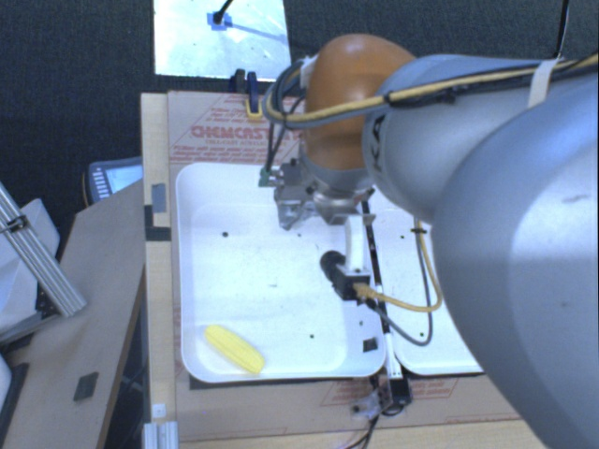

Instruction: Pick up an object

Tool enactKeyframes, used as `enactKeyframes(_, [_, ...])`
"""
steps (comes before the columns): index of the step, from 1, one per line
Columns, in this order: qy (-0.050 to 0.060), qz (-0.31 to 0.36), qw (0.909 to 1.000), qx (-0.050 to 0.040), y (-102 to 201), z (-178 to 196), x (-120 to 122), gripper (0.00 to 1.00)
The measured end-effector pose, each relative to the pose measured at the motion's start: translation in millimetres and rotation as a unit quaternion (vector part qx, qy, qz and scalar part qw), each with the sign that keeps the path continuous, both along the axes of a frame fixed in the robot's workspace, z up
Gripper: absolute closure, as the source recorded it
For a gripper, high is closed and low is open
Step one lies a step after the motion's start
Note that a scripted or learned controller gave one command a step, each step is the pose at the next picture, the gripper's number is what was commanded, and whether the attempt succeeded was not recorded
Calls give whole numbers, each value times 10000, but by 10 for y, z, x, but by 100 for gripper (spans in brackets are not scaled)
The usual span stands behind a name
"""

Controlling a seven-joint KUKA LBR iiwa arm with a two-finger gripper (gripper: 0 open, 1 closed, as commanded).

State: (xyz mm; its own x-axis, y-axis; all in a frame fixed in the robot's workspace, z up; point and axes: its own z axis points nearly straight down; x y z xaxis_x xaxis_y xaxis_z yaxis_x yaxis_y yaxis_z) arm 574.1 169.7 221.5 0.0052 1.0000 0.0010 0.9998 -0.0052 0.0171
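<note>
Reaching in from the right, the grey arm (pixel 487 185) fills the upper right, its orange band above the left bin (pixel 201 251). The jaws (pixel 292 215) hang near the bin's far side; their opening cannot be told. The yellow corn cob (pixel 234 348) lies well apart in the near-left corner, long axis running diagonally.

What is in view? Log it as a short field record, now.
arm: grey KUKA arm reaching in from the right
gripper: gripper over the left bin's far half, nothing seen between its fingers
left bin: left bin, white, shallow
object: yellow corn-like piece, near front-left corner, apart from the gripper
</note>
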Motion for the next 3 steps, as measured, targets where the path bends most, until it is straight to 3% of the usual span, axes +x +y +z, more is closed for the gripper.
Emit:
enactKeyframes(1, [66,29,10000,4,251,-1266,-805,100])
enactKeyframes(2, [62,49,10000,-6,642,-1355,-864,100])
enactKeyframes(3, [45,41,10000,1,639,-1360,-26,100])
